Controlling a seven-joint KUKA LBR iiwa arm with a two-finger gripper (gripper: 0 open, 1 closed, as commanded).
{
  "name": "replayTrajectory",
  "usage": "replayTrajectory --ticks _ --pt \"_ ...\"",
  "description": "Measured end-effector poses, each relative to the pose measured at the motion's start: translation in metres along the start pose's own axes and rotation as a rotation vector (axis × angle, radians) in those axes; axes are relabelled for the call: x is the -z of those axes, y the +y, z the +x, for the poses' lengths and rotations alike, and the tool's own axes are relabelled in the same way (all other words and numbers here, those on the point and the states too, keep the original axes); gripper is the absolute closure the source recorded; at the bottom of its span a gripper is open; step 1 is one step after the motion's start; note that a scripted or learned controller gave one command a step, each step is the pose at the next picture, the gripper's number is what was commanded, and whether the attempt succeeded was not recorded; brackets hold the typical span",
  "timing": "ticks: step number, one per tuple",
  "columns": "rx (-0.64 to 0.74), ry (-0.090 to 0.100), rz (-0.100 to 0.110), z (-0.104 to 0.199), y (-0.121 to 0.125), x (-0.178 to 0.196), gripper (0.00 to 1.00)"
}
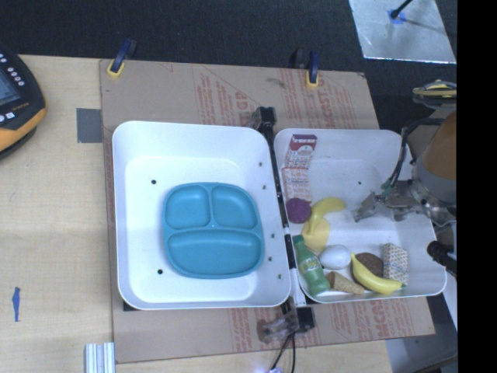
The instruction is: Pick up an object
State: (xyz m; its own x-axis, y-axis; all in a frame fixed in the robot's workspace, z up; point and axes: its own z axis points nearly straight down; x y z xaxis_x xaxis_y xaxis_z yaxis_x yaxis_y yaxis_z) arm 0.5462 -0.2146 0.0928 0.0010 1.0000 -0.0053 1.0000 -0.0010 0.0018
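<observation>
Low by the front rim lies a banana (376, 277); my pincer (371, 207) hangs above it over the right bin (349, 142), fingers spread, holding nothing; a blue plate (211, 230) sits in the left bin (132, 208).

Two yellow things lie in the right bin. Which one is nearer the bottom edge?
The banana, lying by the bin's lower rim. The other yellow piece sits higher up, beside the purple item.

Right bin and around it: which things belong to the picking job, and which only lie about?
Job: tool; right bin; banana; white egg; green bottle; carton.

Lying about: blue tray; left bin; handheld controller; clamps.
</observation>
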Motion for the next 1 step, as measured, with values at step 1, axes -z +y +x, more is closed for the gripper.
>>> replayTrajectory --ticks 1 --pt "0.014 0.005 -0.005 0.0694 0.1029 0.0008 0.0"
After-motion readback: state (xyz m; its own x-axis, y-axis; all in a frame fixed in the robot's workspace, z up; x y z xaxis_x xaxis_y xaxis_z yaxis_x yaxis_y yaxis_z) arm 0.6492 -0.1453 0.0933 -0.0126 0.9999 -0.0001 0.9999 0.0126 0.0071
